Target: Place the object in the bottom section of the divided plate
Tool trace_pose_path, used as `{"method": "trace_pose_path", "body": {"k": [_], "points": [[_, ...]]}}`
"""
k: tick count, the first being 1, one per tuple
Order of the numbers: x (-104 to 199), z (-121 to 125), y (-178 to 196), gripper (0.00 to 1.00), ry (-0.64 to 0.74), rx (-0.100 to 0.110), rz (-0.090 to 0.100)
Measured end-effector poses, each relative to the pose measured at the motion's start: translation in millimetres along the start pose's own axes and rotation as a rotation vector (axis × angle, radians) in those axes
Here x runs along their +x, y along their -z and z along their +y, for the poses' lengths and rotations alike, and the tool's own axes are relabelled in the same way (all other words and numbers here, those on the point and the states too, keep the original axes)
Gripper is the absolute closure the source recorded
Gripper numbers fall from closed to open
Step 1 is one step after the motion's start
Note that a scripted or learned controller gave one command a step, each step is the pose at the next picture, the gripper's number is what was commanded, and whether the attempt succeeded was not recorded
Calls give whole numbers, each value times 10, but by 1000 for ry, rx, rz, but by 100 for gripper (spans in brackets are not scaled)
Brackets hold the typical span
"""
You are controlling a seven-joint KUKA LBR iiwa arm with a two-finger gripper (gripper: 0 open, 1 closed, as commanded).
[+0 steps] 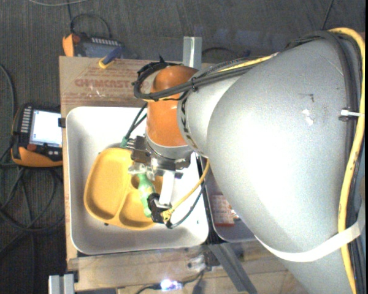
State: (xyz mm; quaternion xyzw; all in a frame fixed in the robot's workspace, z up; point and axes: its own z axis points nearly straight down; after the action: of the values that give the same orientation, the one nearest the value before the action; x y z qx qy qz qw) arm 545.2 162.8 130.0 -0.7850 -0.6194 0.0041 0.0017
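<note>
A yellow divided plate lies in the left white bin, with one large section to the left and smaller ones along its right and lower side. My gripper hangs over the plate's right edge, below the orange band of the wrist. A small green object shows right at the gripper, over the plate's right side, and I cannot make out whether it is gripped. Green bits also show by the wrist's cables. The arm's grey body hides the plate's right rim.
The big grey arm covers most of the right bin. Cardboard lies beneath the left bin. A handheld pendant sits off the bench to the left. An orange device rests at the back.
</note>
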Motion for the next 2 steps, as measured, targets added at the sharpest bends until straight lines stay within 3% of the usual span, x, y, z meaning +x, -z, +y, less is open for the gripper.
{"method": "trace_pose_path", "body": {"k": [1, 2], "points": [[457, 29, 2258, 100, -15, -7, -2], [548, -639, 1358, 100, -95, -4, -1]]}}
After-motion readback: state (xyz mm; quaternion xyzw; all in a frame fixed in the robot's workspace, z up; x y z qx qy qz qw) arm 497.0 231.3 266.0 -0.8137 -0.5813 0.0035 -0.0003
